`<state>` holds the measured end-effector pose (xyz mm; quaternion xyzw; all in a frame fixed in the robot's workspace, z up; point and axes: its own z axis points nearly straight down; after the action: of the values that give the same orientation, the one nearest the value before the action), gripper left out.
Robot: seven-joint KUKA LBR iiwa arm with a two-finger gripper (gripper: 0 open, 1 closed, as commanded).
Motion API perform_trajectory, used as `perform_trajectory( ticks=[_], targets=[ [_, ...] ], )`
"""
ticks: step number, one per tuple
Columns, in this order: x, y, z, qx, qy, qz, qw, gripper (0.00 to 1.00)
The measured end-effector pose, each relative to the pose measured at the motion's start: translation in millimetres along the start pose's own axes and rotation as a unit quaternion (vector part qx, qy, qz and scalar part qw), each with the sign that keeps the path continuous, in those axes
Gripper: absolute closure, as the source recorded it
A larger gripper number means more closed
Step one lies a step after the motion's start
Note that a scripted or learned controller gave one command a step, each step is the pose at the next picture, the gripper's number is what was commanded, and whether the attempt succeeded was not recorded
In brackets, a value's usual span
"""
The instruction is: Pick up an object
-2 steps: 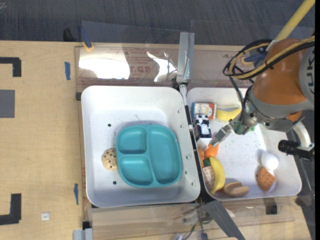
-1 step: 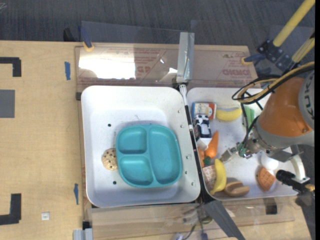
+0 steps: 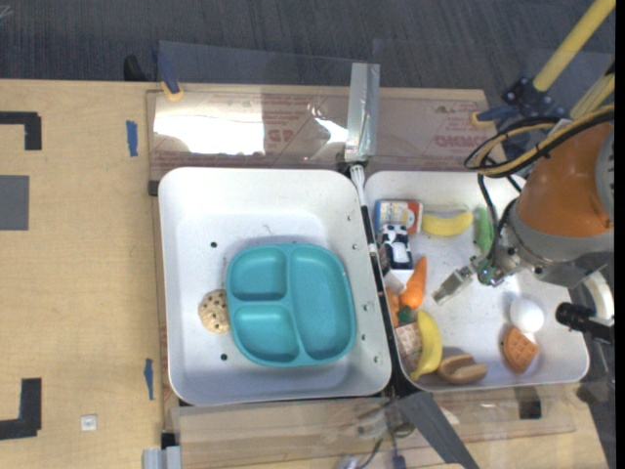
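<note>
Over right bin (image 3: 576, 364), fingers (image 3: 455, 284) state unclear; carton (image 3: 397, 231) print unreadable.

Two white bins (image 3: 186, 203) are sitting side by side on the worktop (image 3: 68, 262). One teal divided tray (image 3: 290, 304) and one cookie (image 3: 214, 311) are lying in the left bin. The right bin is holding two bananas (image 3: 428, 342), one carrot (image 3: 415, 283), one white egg (image 3: 527, 315), one bread roll (image 3: 461, 367) and one small carton (image 3: 396, 231).
</note>
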<state>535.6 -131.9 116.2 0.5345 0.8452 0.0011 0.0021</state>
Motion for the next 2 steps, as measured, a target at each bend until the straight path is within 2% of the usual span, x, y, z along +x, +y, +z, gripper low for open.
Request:
perform_trajectory(
  ticks=[1,2],
  targets=[
    [62.8,28.3,-72.6,-0.003,0.000,-0.017,0.9998,0.00],
    [55.0,34.0,-97.1,0.000,0.000,0.019,0.9998,0.00]
  ],
)
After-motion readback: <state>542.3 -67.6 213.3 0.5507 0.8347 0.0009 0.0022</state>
